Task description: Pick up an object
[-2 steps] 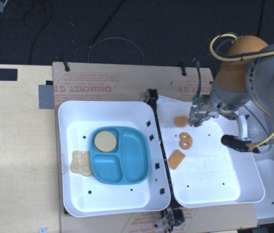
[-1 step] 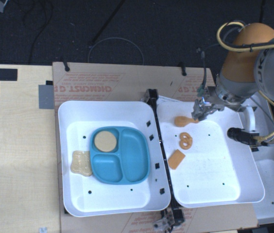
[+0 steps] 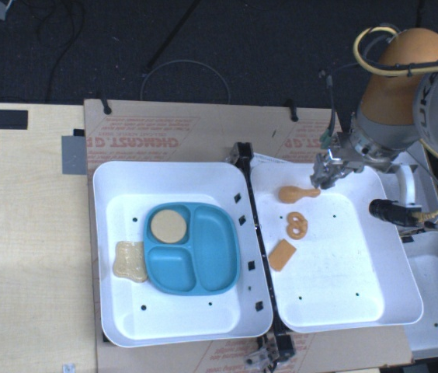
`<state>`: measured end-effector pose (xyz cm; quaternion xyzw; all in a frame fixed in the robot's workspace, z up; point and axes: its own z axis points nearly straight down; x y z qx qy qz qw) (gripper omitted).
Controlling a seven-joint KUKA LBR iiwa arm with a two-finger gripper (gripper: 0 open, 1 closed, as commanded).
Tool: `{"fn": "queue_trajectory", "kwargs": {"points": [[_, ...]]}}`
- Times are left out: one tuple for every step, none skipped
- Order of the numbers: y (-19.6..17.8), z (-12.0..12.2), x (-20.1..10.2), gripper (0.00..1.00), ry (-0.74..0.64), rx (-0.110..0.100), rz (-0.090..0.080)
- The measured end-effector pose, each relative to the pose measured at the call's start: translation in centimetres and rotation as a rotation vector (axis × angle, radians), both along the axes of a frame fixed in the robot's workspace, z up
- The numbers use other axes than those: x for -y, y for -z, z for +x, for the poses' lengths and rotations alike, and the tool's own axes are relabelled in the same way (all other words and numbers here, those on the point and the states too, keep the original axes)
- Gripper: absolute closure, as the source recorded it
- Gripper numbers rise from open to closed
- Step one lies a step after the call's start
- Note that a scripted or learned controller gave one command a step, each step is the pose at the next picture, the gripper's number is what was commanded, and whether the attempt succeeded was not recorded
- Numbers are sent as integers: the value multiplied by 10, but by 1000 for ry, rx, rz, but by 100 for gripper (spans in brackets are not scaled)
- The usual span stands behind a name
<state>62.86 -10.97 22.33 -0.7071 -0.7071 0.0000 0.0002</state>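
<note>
The gripper (image 3: 325, 179) hangs by the drumstick (image 3: 297, 194); I cannot tell its state. It might slip off sideways.

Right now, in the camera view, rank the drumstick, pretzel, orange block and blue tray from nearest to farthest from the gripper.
1. Drumstick, right bin, just beside the gripper.
2. Pretzel, right bin, mid-left.
3. Orange block, right bin, below the pretzel.
4. Blue tray, left bin, farthest.
</note>
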Motion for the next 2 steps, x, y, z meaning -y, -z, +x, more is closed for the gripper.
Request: {"fn": "queue_trajectory", "kwargs": {"points": [[-8, -18, -51, 100, -4, -3, 2], [-15, -30, -96, 100, -3, -4, 1]]}}
